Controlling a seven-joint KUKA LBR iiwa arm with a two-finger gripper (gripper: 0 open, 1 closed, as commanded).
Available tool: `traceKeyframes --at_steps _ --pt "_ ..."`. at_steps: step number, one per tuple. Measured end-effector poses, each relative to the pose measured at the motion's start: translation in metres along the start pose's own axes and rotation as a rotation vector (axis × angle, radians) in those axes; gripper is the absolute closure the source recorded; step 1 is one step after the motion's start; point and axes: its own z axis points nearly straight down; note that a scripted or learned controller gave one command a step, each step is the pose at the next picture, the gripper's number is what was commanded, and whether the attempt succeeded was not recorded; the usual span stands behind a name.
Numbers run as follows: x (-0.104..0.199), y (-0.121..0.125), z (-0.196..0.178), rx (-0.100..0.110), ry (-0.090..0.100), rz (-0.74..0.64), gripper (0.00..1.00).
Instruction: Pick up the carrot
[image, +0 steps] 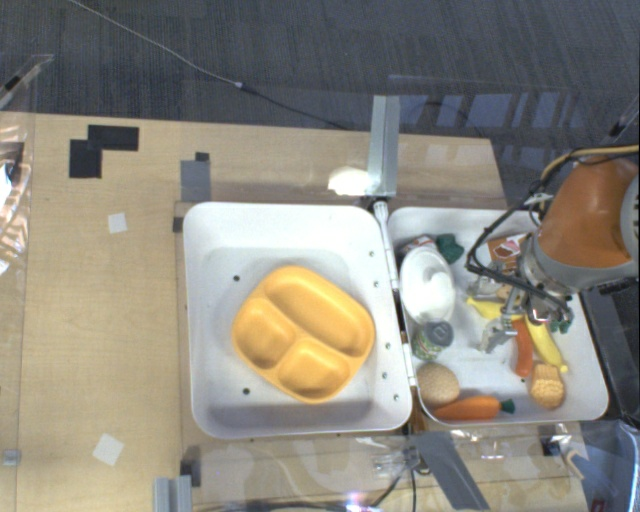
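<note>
Camera view, single overhead shot at a slant. Two white bins side by side: left bin (205, 330) holds a yellow divided plate (303, 331), tilted, roughly mid-bin. Right bin (598, 392) is the cluttered one.

Right bin contents, top to bottom along its left side: a white bottle (425, 283), a small can (433, 338), a round beige item (437, 383). Carrot (467, 408) lies flat along the bottom edge of the right bin, just right of the beige item, orange body with a green stub at its right end. Further right: a banana (546, 342), a second slim orange-red piece (523, 352) just left of it, and a ridged tan item (546, 384) below both.

Arm enters from the right of the frame, orange band at upper right. Gripper (503, 322) sits low in the upper-middle of the right bin, next to the slim orange-red piece. Finger spread: cannot tell, the wrist hardware and clutter mask it. Nothing visibly between the fingers.

Progress, my read: nothing done yet. Carrot on the bin floor, apart from the gripper, toward the lower left of it. Left to do: reposition over the carrot, descend, close, lift. Risk: grabbing the similar orange-red piece beside the banana instead.
</note>
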Motion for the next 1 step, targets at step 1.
traceKeyframes --at_steps 1 --pt "-0.0039 0.0014 -0.0137 0.001 -0.01 -0.007 1.0"
